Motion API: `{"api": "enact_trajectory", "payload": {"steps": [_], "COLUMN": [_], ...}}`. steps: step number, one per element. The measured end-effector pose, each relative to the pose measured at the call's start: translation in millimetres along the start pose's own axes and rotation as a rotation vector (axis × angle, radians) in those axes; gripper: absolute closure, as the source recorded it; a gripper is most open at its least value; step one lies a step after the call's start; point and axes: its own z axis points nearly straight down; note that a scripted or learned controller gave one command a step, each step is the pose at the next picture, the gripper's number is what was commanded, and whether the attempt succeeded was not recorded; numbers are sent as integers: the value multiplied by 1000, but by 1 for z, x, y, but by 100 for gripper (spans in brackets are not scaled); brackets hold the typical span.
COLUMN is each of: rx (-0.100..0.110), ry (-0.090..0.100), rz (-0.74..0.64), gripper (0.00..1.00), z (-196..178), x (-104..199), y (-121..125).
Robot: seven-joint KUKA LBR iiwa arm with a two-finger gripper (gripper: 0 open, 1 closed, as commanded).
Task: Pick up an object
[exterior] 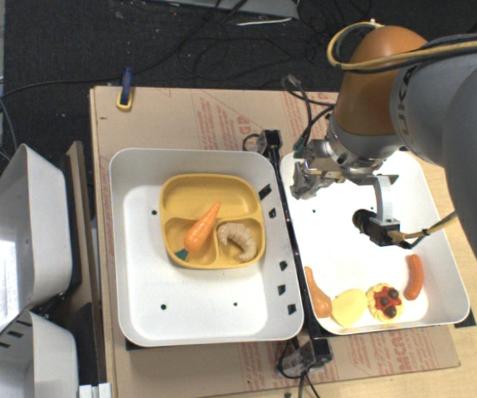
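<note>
Gripper (308,177) hangs over the far-left corner of the right bin (343,259), close to the wall shared with the left bin (138,272). Can't tell how far open it is from this angle; nothing seen in it.

Likely targets are all in the right bin, lined along its near edge, well apart from the gripper:
- orange toy piece (318,293), near-left corner, almost straight toward the near edge from the gripper. Long axis runs far-left to near-right, tight against the bin wall.
- yellow round toy (350,307), touching or just beside the orange piece.
- berry tart toy (385,301), just beside the yellow one.
- toy sausage (415,276), furthest right, long axis roughly far-to-near, slightly tilted, standing a bit clear of the rest.

Judgement: the sausage has the most room around it; the orange piece is nearest but crowded by wall and neighbour.

Bin floor between gripper and toys is bare, flat and white.

Left bin holds a yellow divided plate (172,196) with a toy carrot (202,226) and toy shrimp (240,240) in separate compartments, across the wall from the gripper.
</note>
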Motion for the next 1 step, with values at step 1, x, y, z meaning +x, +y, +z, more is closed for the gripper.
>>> {"api": "enact_trajectory", "payload": {"steps": [1], "rx": [1], "ry": [1], "rz": [-2], "gripper": [100], "z": [-11], "x": [63], "y": [-2]}}
